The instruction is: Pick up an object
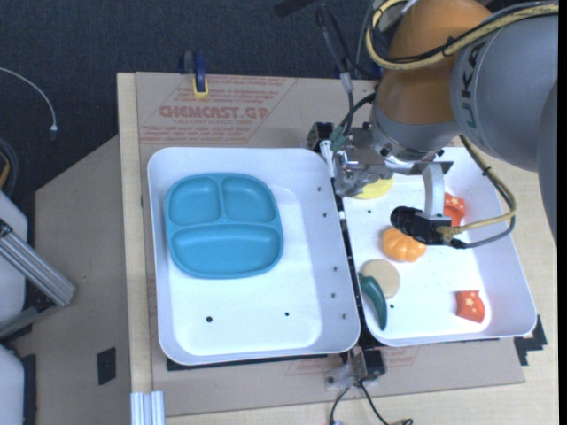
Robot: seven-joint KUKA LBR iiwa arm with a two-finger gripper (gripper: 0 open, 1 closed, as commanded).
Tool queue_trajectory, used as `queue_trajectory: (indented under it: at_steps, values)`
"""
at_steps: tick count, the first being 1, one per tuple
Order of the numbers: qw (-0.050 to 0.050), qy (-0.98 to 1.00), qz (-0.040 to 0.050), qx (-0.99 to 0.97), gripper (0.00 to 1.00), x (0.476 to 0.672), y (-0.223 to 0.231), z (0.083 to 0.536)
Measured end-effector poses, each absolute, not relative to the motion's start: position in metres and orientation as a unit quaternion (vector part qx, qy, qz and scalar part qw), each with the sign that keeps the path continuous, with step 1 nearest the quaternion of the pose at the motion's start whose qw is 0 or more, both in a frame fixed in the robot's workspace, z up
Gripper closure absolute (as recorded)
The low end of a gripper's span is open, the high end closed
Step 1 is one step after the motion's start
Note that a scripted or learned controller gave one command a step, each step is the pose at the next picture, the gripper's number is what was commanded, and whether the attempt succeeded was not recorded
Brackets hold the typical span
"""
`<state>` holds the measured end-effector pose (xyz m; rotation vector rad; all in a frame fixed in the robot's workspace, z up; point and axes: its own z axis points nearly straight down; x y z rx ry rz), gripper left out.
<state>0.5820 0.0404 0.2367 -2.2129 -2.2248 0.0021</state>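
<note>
My gripper (358,177) is low in the right bin (496,321), at its far left corner close to the wall between the two bins. A yellow object (378,187) lies right under and beside it, mostly hidden by the gripper. Whether anything sits between the jaws cannot be seen. An orange pumpkin-shaped object (403,245) lies in the middle of the bin. Near the front left are a beige round piece (381,274) and a teal object (375,302). A red piece (469,304) lies at the front right.
The left bin (239,326) holds a blue divided plate (225,225). Another red-orange piece (454,207) lies at the right bin's far right, partly behind the wrist hardware. The large grey and orange arm (443,51) hangs over the right bin's far side.
</note>
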Motion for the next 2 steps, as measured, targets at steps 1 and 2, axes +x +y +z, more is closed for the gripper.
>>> queue_trajectory:
  at_steps: [1,2]
  values:
    - [0.001,-0.709,0.0000,-0.705,1.00,0.5761,0.0863,0.2379]
    - [0.001,-0.707,0.0005,-0.707,0.00,0.5765,0.0832,0.2379]
